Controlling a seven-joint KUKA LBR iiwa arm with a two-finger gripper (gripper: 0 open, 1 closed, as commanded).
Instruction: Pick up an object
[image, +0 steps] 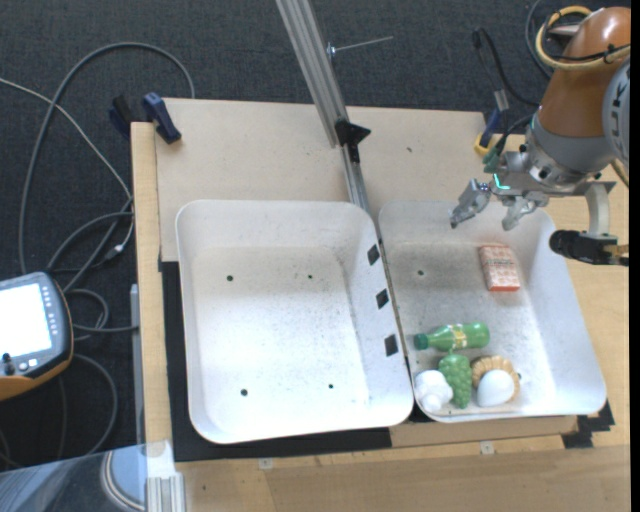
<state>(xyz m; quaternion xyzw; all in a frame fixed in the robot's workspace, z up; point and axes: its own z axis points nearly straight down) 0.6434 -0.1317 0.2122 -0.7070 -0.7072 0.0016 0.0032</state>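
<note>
Seen from the fixed overhead camera, the pincer (492, 208) is held above the far end of the right bin (570, 330), its fingers spread and nothing between them. An orange box (499, 267) lies flat just below it on the bin floor, well apart from the rest. A green bottle (455, 336) is laid on its side nearer the front, and a white ball (433, 387), a knobbly green item (457, 376) and a white-and-tan item (495, 385) are crowded together in the front corner, touching one another. The left bin (205, 290) sits beside it on the table (250, 150). The box is judged the easiest target, being closest and isolated. A good pick would be made by centring the open fingers over the box, aligning them across its narrower side, and lowering fully to the floor before closing; the clustered items are better avoided, since neighbours could be nudged or caught.
</note>
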